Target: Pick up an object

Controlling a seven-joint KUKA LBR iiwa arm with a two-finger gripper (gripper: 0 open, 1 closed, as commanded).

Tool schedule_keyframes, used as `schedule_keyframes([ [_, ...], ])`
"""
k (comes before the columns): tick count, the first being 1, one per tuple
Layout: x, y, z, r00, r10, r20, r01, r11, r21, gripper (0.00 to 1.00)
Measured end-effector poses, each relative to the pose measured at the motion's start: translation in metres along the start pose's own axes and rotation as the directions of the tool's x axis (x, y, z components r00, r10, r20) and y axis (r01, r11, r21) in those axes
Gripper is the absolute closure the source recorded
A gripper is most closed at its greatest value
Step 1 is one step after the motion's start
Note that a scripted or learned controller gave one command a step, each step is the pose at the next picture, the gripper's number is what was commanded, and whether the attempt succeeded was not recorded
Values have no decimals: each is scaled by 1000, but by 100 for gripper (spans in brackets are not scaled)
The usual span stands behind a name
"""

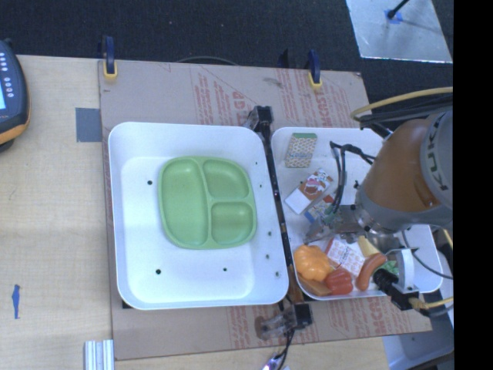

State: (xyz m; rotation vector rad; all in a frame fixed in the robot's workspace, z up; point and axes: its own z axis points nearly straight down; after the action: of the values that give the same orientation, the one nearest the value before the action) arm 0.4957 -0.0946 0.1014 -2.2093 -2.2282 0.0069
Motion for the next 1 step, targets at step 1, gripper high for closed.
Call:
schedule_keyframes([
  [1,-1,-19,10,1000,4,0,-4,1000,-5,0],
])
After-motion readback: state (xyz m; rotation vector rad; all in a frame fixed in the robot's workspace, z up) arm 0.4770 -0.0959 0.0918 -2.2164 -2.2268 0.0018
